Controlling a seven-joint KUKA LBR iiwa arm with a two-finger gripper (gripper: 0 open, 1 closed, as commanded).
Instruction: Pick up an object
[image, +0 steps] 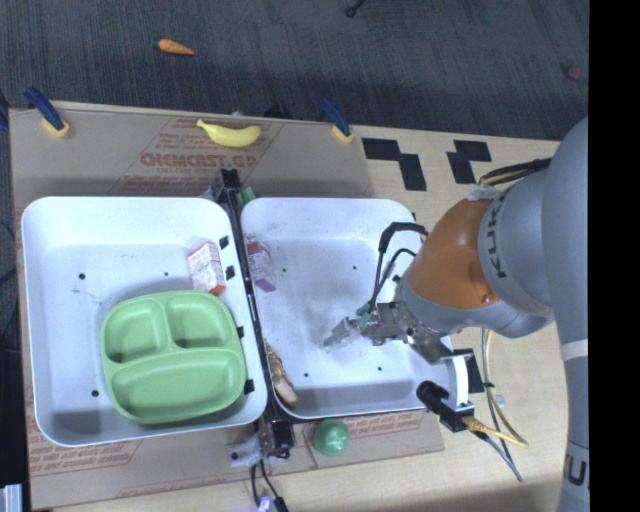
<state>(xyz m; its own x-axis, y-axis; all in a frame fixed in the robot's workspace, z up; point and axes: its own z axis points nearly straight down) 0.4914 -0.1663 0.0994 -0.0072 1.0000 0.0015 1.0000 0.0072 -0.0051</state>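
Note:
My gripper (345, 332) is low over the floor of the right bin (320, 225), near its middle, at the end of the grey arm with the orange band (450, 270). I see nothing under it or in it. A pink and white packet (258, 262) lies against the right bin's left wall, well left of the gripper. A brownish object (280, 382) rests in that bin's lower left corner. In the left bin (60, 300) lie a green divided plate (175, 355) and a small red and white carton (205, 266).
A green ball (330, 437) sits on the cardboard just below the right bin. A yellow banana (230, 132) lies behind the bins. Blue clamps (46, 112) hold the cardboard's far edge. An orange carrot (176, 46) is on the floor beyond.

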